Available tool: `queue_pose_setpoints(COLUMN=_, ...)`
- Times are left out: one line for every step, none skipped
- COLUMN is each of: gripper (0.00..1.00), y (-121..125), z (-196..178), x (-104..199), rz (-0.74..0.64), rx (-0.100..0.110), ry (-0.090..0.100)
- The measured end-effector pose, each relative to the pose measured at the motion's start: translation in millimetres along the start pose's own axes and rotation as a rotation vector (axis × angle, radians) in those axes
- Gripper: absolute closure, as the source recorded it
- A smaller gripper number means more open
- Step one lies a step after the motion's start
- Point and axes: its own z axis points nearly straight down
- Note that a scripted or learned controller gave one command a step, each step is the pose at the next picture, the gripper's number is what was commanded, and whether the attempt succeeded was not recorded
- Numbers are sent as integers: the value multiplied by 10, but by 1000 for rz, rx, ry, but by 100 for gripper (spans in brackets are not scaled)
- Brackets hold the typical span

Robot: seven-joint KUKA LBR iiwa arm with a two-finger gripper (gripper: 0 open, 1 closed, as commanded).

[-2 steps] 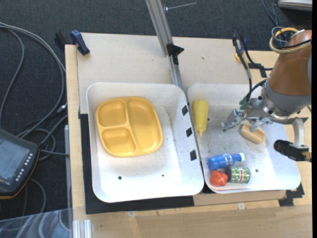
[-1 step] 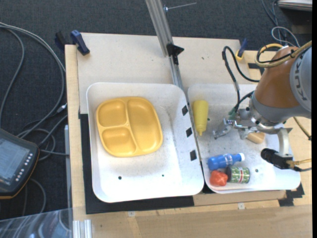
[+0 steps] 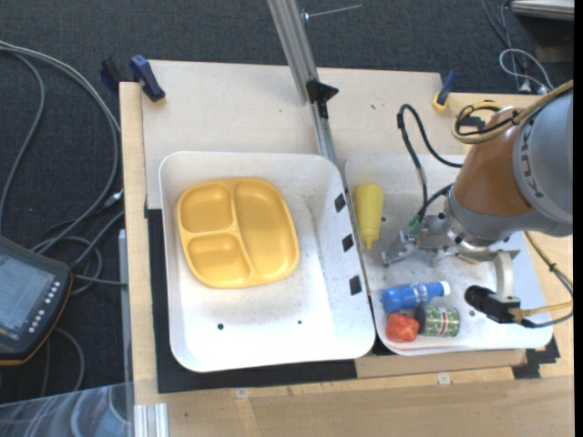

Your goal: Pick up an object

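Observation:
In the right bin [image 3: 510,340], a yellow squeeze bottle [image 3: 368,212] lies along the left wall, its tip pointing toward the front. A blue bottle with a white cap [image 3: 412,294] lies near the front, with a red object [image 3: 403,327] and a small green can [image 3: 440,320] just in front of it. My gripper [image 3: 398,248] hangs low over the bin's middle, right of the yellow bottle's tip and just behind the blue bottle. I see nothing held in it.
The left bin [image 3: 182,335] holds a yellow divided plate [image 3: 238,231]. A metal pole [image 3: 301,53] rises from between the bins at the back. The grey and orange arm [image 3: 510,180] covers the right bin's back right part. Cables [image 3: 414,144] trail there.

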Motion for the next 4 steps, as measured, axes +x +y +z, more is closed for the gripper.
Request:
queue_pose_setpoints(gripper=100, y=17, z=-138, x=4, rz=-1, rx=-7, ry=0)
queue_pose_setpoints(gripper=100, y=69, z=-579, x=17, rz=-1, rx=-13, ry=-3)
queue_pose_setpoints(gripper=100, y=70, z=-1218, x=-26, rz=-1, rx=-15, ry=-4)
queue_pose_setpoints(gripper=100, y=80, z=-1485, x=-23, rz=-2, rx=-12, ry=-3)
